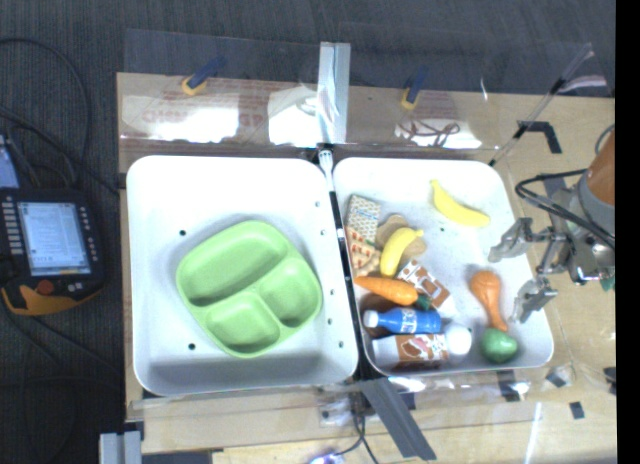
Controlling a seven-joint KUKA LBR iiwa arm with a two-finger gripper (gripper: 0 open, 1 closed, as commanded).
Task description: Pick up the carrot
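The carrot (386,289) is orange with a green stub at its right end. It lies flat in the right bin (500,180), left of middle, among other toy foods. My gripper (520,270) hangs over the bin's right side, well to the right of the carrot. Its two fingers (508,240) are spread open and hold nothing. An orange drumstick (487,295) lies just left of the lower finger, between the gripper and the carrot.
Around the carrot lie two yellow bananas (458,204) (398,249), a cracker box (362,220), a blue-labelled bottle (408,322), a brown bottle (420,346) and a green ball (499,345). The left bin (150,192) holds a green divided plate (250,284).
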